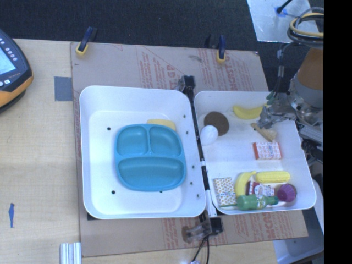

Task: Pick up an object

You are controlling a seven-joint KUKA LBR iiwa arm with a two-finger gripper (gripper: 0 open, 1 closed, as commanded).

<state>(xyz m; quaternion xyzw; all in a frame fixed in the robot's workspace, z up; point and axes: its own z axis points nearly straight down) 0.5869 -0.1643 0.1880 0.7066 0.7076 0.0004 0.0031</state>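
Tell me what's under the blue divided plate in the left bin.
A pale yellow object pokes out from behind the blue divided plate at its far edge; most of it is covered, so I cannot identify it. Elsewhere around the plate the left bin shows its white floor.

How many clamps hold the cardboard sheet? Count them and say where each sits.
2. A yellow-tipped clamp grips the cardboard sheet at its far left corner; a blue clamp sits on the far edge, above the right bin.
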